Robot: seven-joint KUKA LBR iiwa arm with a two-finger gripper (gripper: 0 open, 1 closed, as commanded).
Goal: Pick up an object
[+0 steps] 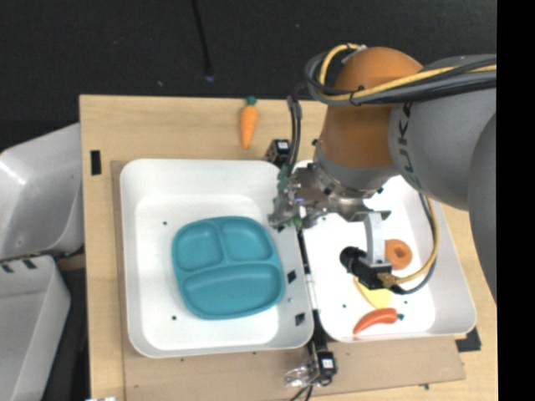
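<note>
The gripper (288, 205) hangs low over the shared wall between the two bins, toward their far end. Its tip is a dark tangle from this angle, so whether it is spread or closed cannot be told, and nothing is seen held in it. The nearest candidate is the teal divided plate (227, 266), lying flat in the left bin (150, 199), near the gripper on its near-left side. Farther off on the opposite side, in the right bin (443, 307), are an orange round piece (399, 253), a yellow piece (376, 292) and a red-orange pepper (376, 318), whose long axis runs roughly across the bin. A carrot (248, 124) lies beyond the gripper on the bare bench (167, 115). Any pick probably means moving off the wall first.
</note>
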